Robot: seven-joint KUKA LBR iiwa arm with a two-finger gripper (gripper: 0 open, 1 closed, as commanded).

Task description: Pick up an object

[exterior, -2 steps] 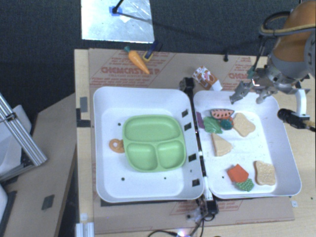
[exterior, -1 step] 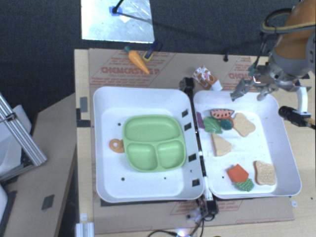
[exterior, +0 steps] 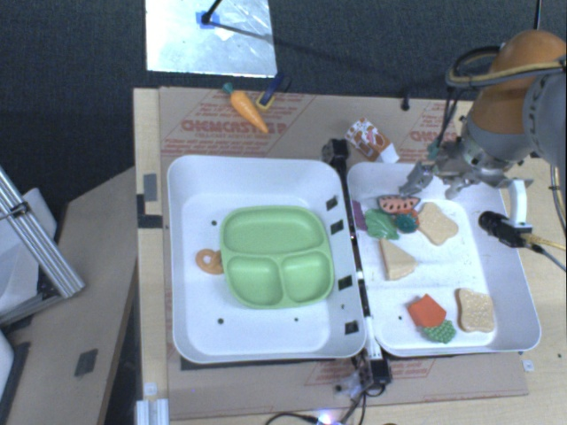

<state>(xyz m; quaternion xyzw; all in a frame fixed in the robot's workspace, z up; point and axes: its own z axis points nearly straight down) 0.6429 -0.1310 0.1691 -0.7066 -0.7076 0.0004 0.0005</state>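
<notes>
At the front of the right bin (exterior: 523, 326) lie an orange-and-green toy (exterior: 429, 317) and a toast slice (exterior: 476, 309). Behind them sit a cheese wedge (exterior: 397, 259), a second toast piece (exterior: 437, 223), green toys (exterior: 386, 224) and a watermelon slice (exterior: 398, 204). The gripper (exterior: 436, 181) hovers just above that bin's far edge, fingers spread, gripping nothing. The left bin (exterior: 190, 326) holds a green divided tray (exterior: 270, 255) and a small pretzel (exterior: 209, 261).
</notes>
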